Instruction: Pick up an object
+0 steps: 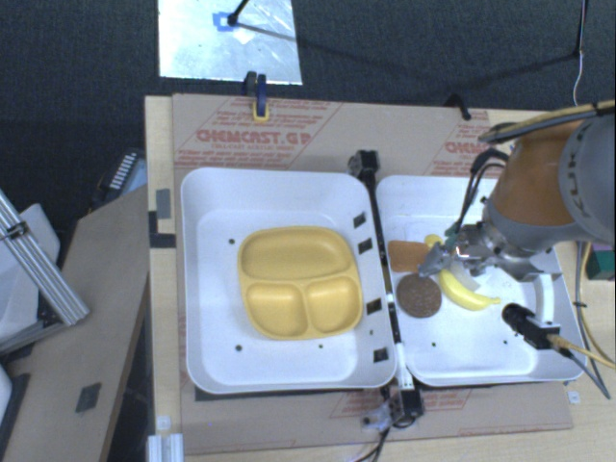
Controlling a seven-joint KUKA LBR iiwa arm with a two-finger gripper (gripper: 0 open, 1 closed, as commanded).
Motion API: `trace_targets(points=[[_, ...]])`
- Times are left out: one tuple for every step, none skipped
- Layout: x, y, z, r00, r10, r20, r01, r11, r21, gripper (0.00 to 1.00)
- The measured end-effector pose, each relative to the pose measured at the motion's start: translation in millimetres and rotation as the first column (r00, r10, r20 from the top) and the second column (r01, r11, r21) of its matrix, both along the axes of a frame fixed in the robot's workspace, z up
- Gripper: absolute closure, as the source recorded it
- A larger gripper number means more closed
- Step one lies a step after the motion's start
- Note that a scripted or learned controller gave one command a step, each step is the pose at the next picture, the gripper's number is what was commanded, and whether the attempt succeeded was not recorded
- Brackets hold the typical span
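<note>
Left bin [207, 258] holds a divided tray [298, 282] at its centre. Right bin [462, 359] holds a round disc [419, 296], a banana [469, 295] just right of it, a flat slab [406, 254] behind the disc, gripper [452, 258] over them.

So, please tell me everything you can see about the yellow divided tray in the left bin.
The yellow tray looks like smooth, slightly glossy plastic, with rounded corners. It has three compartments: one wide one along the far side and two smaller ones side by side along the near side, and nothing lies in any of them. It lies flat, right side up, turned slightly, near the middle of the left bin. Only the bin floor touches it; the gripper is over the right bin.
</note>
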State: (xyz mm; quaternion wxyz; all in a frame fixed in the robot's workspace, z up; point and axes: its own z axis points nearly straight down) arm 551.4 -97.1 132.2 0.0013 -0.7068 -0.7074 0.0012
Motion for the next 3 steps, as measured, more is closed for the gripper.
trace_targets(points=[[2, 0, -46, 1.000, 0.000, 0.007, 0.000, 1.000, 0.001, 0.00], [6, -2, -31, 1.000, 0.000, 0.021, 0.000, 1.000, -0.005, 1.00], [9, 1, 12, 1.000, 0.003, 0.009, -0.003, 1.000, -0.001, 1.00]])
